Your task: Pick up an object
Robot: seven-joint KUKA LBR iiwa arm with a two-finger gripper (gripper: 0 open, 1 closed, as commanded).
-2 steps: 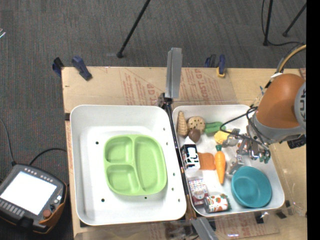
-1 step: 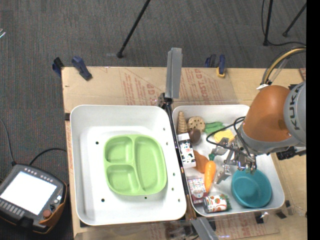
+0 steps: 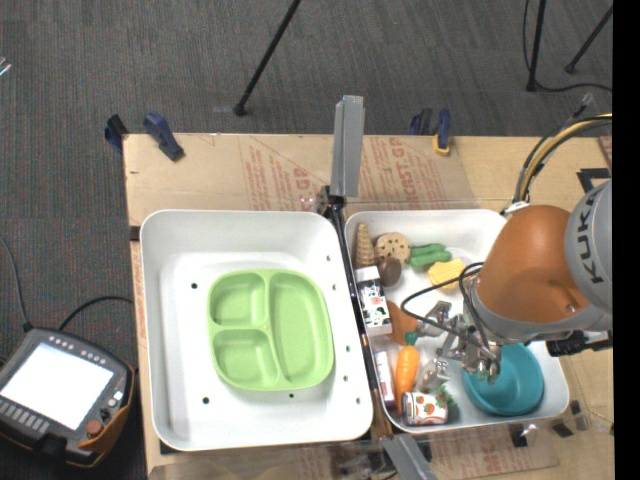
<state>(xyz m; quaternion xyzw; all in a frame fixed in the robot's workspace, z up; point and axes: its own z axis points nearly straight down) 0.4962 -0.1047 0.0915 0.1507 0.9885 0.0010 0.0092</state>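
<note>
— Orange is seen first: what carries it?

— The orange band of the arm [image 3: 535, 268] is met at the right, above the right bin [image 3: 480, 216], with the grey body entering from that side. The gripper [image 3: 462, 346] is lowered into the bin's near half, just beside a teal bowl [image 3: 510, 383].

— How are the jaws set?

— That cannot be told; the metal parts at the wrist are tangled with black cables and are seen from above (the tips are lost against the clutter). Nothing is seen clearly held between them.

— Which objects could be picked?

— All are gathered in the right bin. A toy carrot [image 3: 405, 369] is laid upright along the bin's left part, just left of the gripper. A small can with a tomato label [image 3: 425, 407] lies on its side at the near edge. A black-and-white carton [image 3: 373, 305] is set against the left wall, and a cookie [image 3: 392, 243] and a cone-shaped piece [image 3: 363, 244] are placed at the far left corner. A green toy [image 3: 432, 255] and a yellow one [image 3: 446, 270] are found near the far middle, touching each other.

— And the left bin?

— A light green divided plate [image 3: 270, 330] is laid flat in the left bin [image 3: 170, 268], well apart from the gripper. A handheld controller [image 3: 60, 393] is seen on the floor at the lower left.
</note>
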